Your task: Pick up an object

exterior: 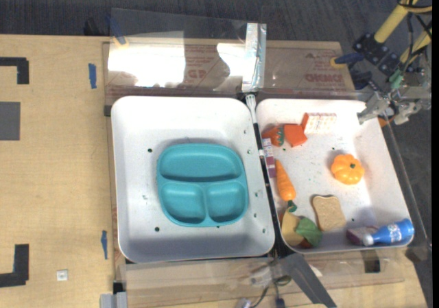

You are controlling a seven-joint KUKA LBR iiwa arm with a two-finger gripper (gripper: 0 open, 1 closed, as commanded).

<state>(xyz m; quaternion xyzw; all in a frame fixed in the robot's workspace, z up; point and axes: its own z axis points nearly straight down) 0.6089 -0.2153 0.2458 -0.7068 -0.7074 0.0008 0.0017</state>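
Observation:
The right bin [384,162] holds several toy foods. An orange pumpkin [347,169] lies toward the right of the bin's middle. A slice of bread [329,212] sits nearer the front, and a blue bottle [391,233] lies on its side in the front right corner. Along the left wall lie a carrot [285,181], a red-orange piece [287,136] and a yellow and green piece [302,229]. A small pink and white box [320,122] rests near the back. My gripper [385,105] hangs over the bin's back right corner, apart from all of them.
The left bin [130,128] holds a teal divided plate [202,184]. A clear plastic sheet [185,60] stands behind the bins. Yellow cables [401,8] and hardware crowd the upper right. Cardboard [48,162] covers the bench on the left.

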